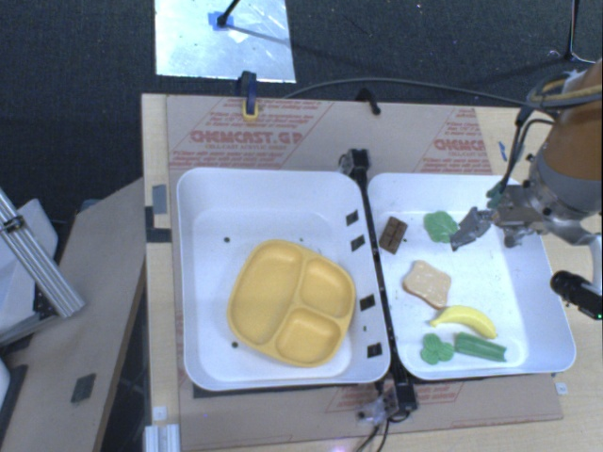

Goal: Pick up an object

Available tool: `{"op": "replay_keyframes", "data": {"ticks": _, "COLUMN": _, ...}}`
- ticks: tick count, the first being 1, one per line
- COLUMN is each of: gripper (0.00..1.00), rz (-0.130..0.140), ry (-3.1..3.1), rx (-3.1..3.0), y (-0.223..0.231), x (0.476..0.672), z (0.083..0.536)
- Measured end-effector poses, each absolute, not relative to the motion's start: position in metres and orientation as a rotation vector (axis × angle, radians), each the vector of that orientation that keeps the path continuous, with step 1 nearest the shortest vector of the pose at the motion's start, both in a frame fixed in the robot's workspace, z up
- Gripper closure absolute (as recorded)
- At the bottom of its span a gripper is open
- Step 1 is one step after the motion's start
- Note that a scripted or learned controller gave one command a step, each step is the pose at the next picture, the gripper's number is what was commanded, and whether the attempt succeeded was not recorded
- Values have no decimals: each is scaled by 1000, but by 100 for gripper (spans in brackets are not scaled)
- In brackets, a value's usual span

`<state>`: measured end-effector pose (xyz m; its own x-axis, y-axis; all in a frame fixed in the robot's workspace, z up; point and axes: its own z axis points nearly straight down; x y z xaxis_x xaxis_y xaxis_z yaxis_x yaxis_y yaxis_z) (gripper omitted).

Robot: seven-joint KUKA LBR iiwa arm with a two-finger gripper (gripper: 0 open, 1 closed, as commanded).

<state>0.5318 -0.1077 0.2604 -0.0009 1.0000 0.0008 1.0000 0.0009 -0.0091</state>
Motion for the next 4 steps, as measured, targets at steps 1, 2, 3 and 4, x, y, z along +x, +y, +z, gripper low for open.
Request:
{"op": "replay_keyframes", "data": {"ticks": 1, "gripper": 0, "rz": -2, "ry": -2226, "rx": -2219, "y": -107, "x": 534, "z": 266}}
{"op": "replay_keyframes", "data": {"ticks": 2, "gripper": 0, "rz": 2, "ry": -2222, "rx": -2219, "y": -108, "x": 542, "z": 221}}
{"op": "replay_keyframes", "data": {"ticks": 3, "gripper": 0, "rz": 2, "ry": -2222, "rx": -2219, "y": -110, "x": 550, "z": 175}}
{"op": "replay_keyframes", "data": {"ticks": 4, "gripper": 0, "rz": 2, "ry": -2221, "rx": -2219, "y": -109, "x": 555, "z": 132}}
